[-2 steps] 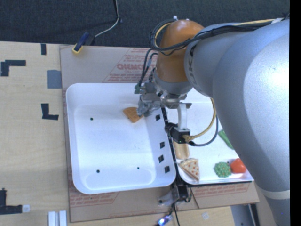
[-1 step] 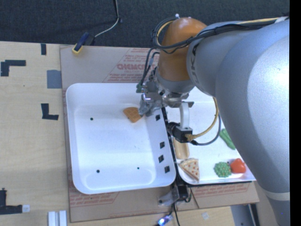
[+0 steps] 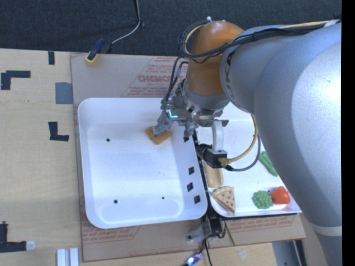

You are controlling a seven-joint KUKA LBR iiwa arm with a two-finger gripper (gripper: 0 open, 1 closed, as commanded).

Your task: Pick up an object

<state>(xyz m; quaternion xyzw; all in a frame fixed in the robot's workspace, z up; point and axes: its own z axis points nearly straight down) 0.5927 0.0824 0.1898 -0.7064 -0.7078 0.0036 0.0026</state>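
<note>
A small orange-brown block lies in the left bin, near its back right corner. My gripper hangs over that corner, close to the wall between the bins, and stands open. Its left finger comes down right at the block's upper edge, and I cannot tell whether it touches. The right finger is over the dividing wall. The block sits under the left finger, not between the two fingers.
The right bin holds a tan bread roll, a triangular slice, a green broccoli piece, a red tomato and a green vegetable. The arm covers much of that bin. A yellow and blue clip lies behind the bins.
</note>
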